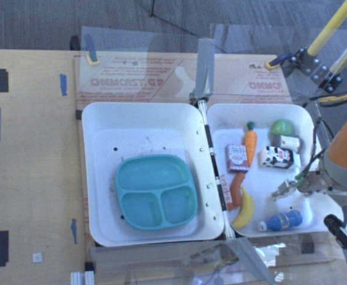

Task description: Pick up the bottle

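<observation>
A small blue bottle [282, 221] lies on its side near the front wall of the right bin [262, 113], its pale cap end pointing left. My gripper [285, 189] hangs over the right bin's right half, just behind the bottle and apart from it. The grey wrist with its orange band [343, 150] reaches in from the right edge. Nothing is seen held in the gripper.
The right bin also holds a carrot [250, 145], a green ball-like item [282, 127], a cow-patterned carton [276, 157], a red box [237, 158], a sausage [237, 187] and a banana [244, 211]. A teal divided plate [156, 192] lies in the left bin [102, 123].
</observation>
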Controlling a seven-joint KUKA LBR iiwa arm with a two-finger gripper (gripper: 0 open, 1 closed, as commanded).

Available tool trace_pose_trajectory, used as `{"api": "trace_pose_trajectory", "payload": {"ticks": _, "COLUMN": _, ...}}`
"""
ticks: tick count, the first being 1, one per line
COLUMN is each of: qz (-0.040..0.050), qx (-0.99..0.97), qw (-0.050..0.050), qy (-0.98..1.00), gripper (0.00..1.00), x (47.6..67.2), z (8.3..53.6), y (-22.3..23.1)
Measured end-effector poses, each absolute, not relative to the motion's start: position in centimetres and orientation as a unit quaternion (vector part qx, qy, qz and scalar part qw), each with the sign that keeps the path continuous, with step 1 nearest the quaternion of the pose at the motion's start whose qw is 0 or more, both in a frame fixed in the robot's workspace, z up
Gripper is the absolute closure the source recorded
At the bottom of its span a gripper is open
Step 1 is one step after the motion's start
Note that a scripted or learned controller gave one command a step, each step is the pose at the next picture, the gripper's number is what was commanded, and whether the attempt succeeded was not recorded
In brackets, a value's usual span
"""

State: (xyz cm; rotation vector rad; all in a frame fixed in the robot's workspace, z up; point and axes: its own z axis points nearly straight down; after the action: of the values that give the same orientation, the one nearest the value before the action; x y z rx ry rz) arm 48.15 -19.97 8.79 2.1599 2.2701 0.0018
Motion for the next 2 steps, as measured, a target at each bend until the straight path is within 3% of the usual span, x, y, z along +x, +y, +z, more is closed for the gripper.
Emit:
{"api": "trace_pose_trajectory", "payload": {"ticks": 1, "qz": 0.0004, "qx": 0.612, "qw": 0.005, "qy": 0.791, "gripper": 0.0, "x": 48.2, "z": 8.8, "y": -19.4}}
{"api": "trace_pose_trajectory", "payload": {"ticks": 2, "qz": 0.0006, "qx": 0.479, "qw": 0.006, "qy": 0.878, "gripper": 0.0, "x": 48.2, "z": 8.9, "y": -16.0}}
